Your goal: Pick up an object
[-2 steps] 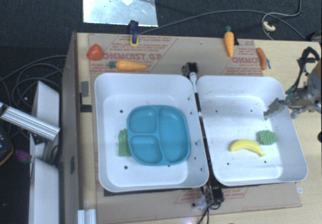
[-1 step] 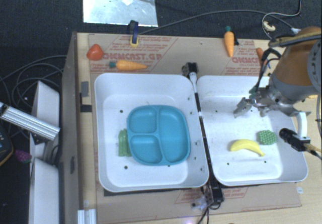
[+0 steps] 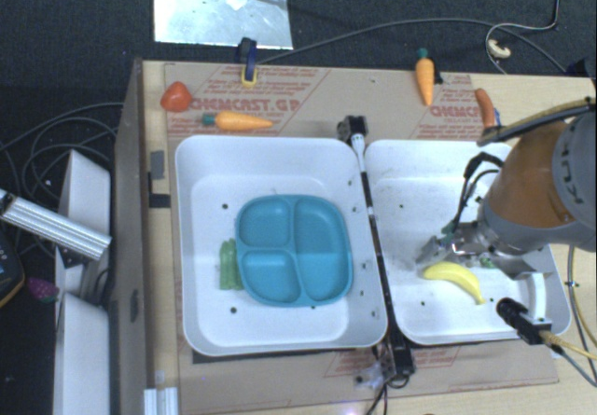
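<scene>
While the gripper (image 3: 446, 249) hangs low in the right bin (image 3: 401, 217), you are at the approach step. From the overhead camera, the banana (image 3: 456, 278) lies on the bin floor just beside the fingertips, ungrasped. Its jaws look slightly parted, though the wrist blurs them. Next you need to centre over the banana and close.

Divided plate (image 3: 294, 250) in left bin (image 3: 270, 161), banana (image 3: 454, 279) in right bin (image 3: 410, 180), carrots (image 3: 424, 79) behind both bins

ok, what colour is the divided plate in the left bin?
Light blue. The plate shows plainly in the camera view.
</scene>
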`<state>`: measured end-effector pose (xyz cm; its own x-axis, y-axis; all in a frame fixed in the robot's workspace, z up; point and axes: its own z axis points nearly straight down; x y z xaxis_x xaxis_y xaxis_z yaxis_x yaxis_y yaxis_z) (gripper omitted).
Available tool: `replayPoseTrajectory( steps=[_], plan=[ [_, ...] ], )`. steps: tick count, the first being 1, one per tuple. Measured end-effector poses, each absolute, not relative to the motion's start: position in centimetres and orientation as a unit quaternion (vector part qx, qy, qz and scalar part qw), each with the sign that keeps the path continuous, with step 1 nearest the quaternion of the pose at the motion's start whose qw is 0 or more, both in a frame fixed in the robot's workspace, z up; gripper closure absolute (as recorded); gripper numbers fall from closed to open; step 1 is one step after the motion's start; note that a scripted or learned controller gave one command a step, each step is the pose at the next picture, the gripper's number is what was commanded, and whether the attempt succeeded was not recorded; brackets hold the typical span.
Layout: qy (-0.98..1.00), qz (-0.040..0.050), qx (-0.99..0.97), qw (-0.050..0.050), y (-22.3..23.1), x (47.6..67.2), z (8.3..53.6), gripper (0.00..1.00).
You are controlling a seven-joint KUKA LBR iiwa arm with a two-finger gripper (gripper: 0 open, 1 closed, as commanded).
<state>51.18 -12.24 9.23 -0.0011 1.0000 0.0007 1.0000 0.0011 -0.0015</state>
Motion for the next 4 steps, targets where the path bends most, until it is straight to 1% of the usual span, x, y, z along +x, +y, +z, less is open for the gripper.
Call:
replayPoseTrajectory(
  steps=[1,2,3,4],
  plan=[
    [-0.708,-0.0008,-0.707,-0.001,-12.3,51.3,10.3,1.00],
    [-0.708,-0.0008,-0.706,-0.001,-12.3,51.3,10.3,0.00],
    [-0.707,-0.0005,-0.707,-0.002,-17.3,54.8,12.4,0.00],
    [-0.708,-0.0002,-0.706,0.000,-13.9,51.8,12.1,0.00]
  ],
)
